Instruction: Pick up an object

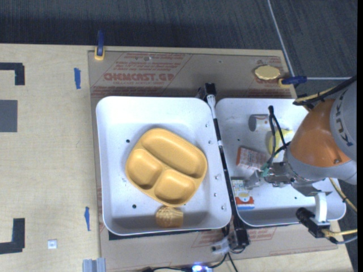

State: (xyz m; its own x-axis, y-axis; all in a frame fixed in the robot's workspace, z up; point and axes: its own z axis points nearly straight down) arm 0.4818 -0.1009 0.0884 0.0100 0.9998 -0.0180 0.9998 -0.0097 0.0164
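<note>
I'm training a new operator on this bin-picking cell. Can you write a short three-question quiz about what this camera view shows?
1. True or false: the yellow three-compartment tray lies in the left bin.
2. Multiple choice: the small tan woven-looking object sits
A. inside the tray
B. just outside the tray, near the left bin's front wall
C. in the right bin
3. Short answer: over which bin is the gripper?

Key
1. True.
2. B.
3. The right bin, among small packets and a white cylinder; the view does not settle whether it holds anything.
</note>
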